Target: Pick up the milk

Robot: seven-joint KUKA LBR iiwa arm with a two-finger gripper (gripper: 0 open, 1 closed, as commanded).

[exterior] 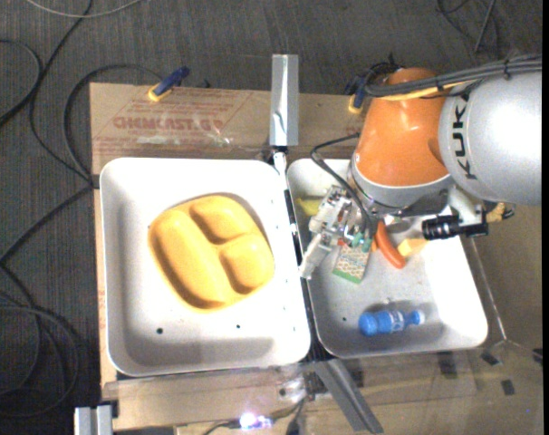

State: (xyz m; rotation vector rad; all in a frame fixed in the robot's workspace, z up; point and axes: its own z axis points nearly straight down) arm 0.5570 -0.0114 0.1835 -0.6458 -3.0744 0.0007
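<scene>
Arm's in over the right bin (456, 329) from three o'clock, gripper (333, 229) low near the bin's nine o'clock wall; can't tell its state. Just at its five o'clock lies the milk carton (351, 263), touching an orange carrot (390, 246). Blue bottle (390, 320) at six o'clock. Yellow divided plate (211, 250) sits in the left bin (130, 333).

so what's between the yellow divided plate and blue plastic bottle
Only the meeting rims of the two white bins and bare floor, in the camera view.
</scene>
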